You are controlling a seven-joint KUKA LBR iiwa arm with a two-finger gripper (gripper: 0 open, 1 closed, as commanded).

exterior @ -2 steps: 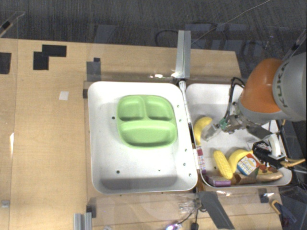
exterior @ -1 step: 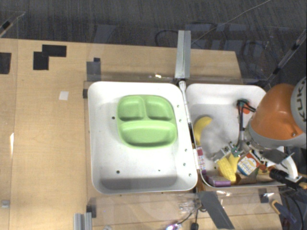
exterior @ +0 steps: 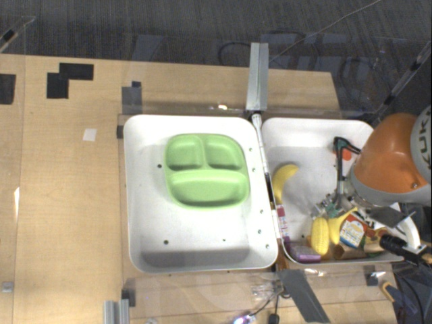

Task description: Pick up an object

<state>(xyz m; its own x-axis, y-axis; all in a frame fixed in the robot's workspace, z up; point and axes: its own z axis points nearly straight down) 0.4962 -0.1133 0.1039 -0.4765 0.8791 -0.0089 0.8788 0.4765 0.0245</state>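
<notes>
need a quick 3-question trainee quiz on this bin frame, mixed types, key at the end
1. True or false: the green three-compartment plastic plate lies in the left white bin.
2. Multiple choice: where does the curved yellow banana lie? A) on the green plate B) in the right white bin, close to the divider C) on the wooden bench
3. Short answer: over which bin does the grey arm with the orange band hang, and what lies under its gripper?

Key
1. True.
2. B.
3. The right bin; a cluster of small items in its near right corner, including a yellow rounded object and a printed packet.
</notes>
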